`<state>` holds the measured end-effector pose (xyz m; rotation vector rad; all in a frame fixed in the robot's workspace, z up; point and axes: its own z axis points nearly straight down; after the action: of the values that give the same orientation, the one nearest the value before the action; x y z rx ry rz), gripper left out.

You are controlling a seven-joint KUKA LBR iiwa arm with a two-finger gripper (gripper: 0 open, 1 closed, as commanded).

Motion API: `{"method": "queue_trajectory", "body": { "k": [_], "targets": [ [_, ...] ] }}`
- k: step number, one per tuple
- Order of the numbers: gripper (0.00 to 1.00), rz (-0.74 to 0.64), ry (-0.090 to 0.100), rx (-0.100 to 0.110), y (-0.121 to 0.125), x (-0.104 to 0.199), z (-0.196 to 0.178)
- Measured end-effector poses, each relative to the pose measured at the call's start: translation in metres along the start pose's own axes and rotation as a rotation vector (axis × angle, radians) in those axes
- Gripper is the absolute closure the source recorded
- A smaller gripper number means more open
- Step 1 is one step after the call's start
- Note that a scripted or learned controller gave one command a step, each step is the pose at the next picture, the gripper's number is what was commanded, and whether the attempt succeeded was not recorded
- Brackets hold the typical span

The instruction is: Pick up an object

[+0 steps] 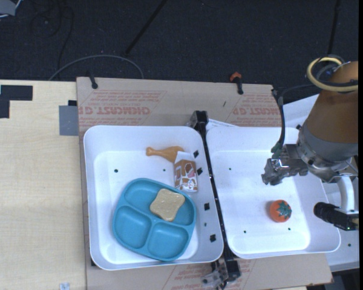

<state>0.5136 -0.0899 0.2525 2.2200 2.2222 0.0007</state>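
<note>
Nothing lifted yet. Tomato (280, 211) lies on floor of right bin (248, 234). End effector (273, 174) hangs just above and left of it; open or closed: cannot tell. Grasp and lift remain. Left bin (100, 162) holds blue plate (133, 228), bread (167, 204), drumstick (164, 153), carton (186, 175). Wooden table (30, 186); dark floor (169, 29) with cables beyond.
</note>
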Motion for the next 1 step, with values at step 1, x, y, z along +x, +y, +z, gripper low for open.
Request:
{"method": "queue_trajectory", "body": {
  "k": [1],
  "targets": [
    [1.0,-0.001,0.001,0.006,0.0065,0.0447,0.0111]
  ]
}}
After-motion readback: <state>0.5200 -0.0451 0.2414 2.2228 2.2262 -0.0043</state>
